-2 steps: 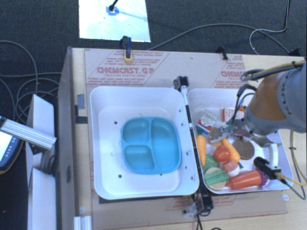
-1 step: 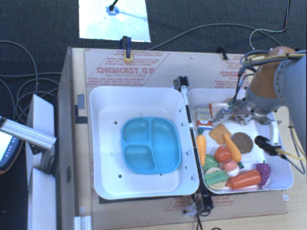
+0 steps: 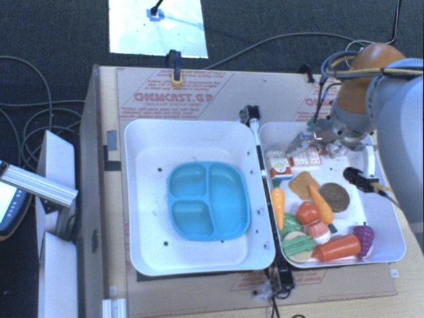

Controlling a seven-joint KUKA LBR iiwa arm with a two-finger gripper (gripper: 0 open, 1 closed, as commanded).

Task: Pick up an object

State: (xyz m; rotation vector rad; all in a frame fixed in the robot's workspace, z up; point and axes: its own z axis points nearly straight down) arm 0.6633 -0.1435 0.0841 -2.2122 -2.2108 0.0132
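Toy food fills the right bin (image 3: 391, 247): a small red-and-white carton (image 3: 279, 163) at its far left, an orange carrot (image 3: 277, 207) along the divider, a brown patty (image 3: 334, 197), a red tomato (image 3: 307, 212), purple grapes (image 3: 363, 234). The gripper (image 3: 311, 140) hangs over the bin's far edge; whether it grips anything cannot be told. The left bin (image 3: 149, 244) holds a blue divided plate (image 3: 207, 201).

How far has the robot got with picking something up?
Nothing looks picked up yet: the blue tray in the left bin holds no food, and the toy foods, like the carrot, lie in the right bin. In hand: the gripper is low over that bin's far end. The actual lift remains.
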